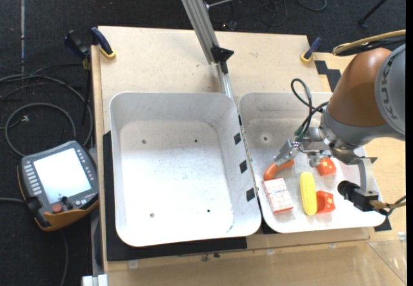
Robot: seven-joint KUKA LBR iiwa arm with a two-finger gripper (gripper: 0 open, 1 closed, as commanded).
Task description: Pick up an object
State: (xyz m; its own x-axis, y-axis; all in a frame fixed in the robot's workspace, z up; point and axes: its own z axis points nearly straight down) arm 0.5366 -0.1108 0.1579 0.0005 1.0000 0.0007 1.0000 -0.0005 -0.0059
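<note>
A grey KUKA arm with an orange band reaches over the right-hand shallow white plastic bin (258,110) on the pale wooden counter (168,59), its end effector (298,147) hanging low above the bin floor; whether it is spread or pressed together cannot be told from where I stand. Just below and to the left of the end effector lies a small orange carrot-shaped toy (279,166), close to its tip but not visibly pinched. Further below sits a red-and-white printed carton (277,195), and beside that, below and right of the end effector, a yellow plastic corn cob (308,192) with a red block (324,203) touching it. A red-orange rounded piece (326,166) rests just right of the end effector. The carrot looks light, stiff and smooth, likely slippery; a hold across its thicker middle seems safest. The left-hand white bin (129,117) lies well apart.
</note>
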